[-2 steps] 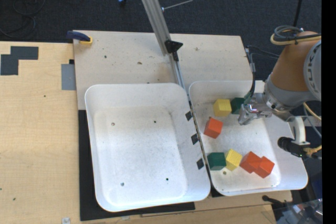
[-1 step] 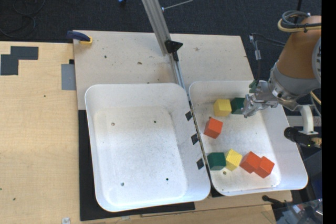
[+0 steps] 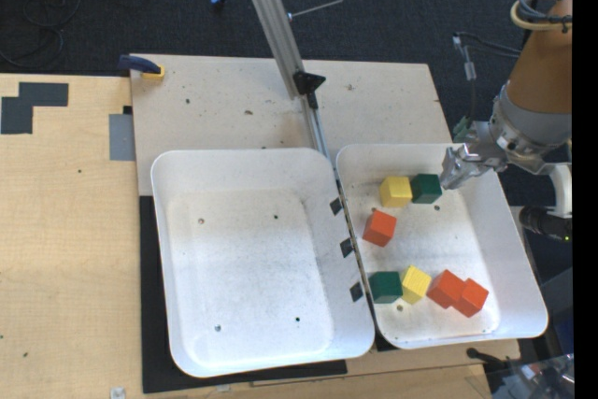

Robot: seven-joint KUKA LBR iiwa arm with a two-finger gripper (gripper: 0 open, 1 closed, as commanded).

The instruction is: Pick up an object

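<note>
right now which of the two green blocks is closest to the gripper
The dark green block at the right bin's far end, touching a yellow block, just beside the gripper. The other green block lies near the front.

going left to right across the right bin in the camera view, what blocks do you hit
orange block → lower green block → upper yellow block → lower yellow block → upper green block → two red-orange blocks, touching

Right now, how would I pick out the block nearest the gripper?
Look in the right bin, at its far end where the gripper hangs. Two blocks touch there; take the green block, on the gripper's side of the yellow block. The other green one sits at the near end.
</note>
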